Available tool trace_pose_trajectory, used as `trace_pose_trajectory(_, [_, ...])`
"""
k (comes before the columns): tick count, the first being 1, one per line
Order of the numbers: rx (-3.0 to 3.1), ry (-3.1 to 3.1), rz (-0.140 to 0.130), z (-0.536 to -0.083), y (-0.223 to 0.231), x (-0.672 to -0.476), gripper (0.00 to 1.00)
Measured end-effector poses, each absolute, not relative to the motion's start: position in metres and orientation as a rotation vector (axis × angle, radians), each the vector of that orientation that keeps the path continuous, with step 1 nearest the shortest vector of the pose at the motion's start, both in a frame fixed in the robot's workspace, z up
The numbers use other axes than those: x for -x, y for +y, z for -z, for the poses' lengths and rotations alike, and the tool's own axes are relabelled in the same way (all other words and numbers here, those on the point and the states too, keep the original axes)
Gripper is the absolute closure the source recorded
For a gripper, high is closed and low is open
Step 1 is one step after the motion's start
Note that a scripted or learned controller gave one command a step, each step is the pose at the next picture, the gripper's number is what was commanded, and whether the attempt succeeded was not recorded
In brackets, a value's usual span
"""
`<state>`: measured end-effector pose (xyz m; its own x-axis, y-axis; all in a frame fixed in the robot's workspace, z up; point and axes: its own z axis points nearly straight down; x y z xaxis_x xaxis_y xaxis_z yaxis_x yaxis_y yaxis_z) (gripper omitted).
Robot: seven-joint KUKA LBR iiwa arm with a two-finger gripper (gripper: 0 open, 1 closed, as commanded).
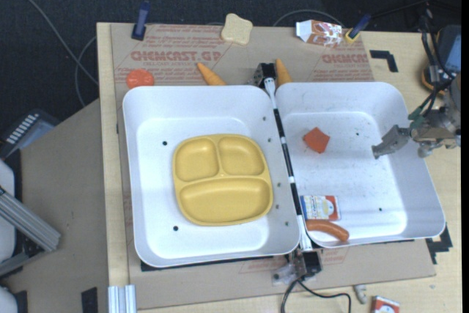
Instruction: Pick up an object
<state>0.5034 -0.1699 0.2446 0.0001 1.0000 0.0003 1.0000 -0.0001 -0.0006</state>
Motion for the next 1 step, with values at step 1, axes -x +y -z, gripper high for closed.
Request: trace_pose_trajectory(1, [2.216,-2.219,-0.003,-0.138,-0.1312,-0.5481,0.0])
